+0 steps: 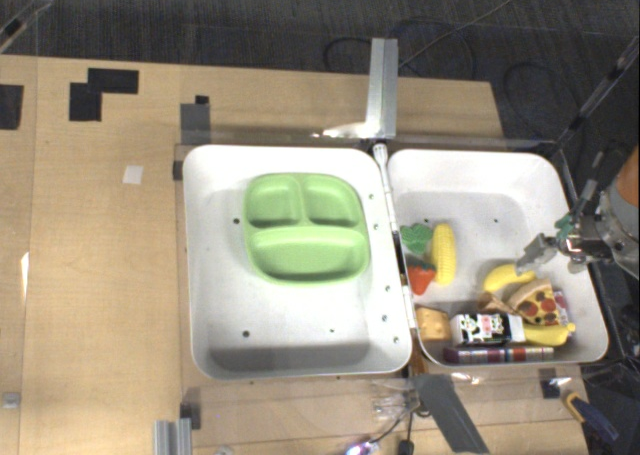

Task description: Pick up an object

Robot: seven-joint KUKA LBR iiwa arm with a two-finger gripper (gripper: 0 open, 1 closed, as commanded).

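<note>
Arm poised at the right bin (470,168), nothing lifted yet.

The gripper (556,243) sits at the bin's three o'clock rim, above the toy pile; whether its pincer is open or closed I cannot tell. Candidates lie at five o'clock: a pizza slice (535,300) just beside a banana piece (500,276), with a small carton (486,327) below. In my judgement, descend squarely over one isolated piece, clear of neighbours and the bin wall.
</note>
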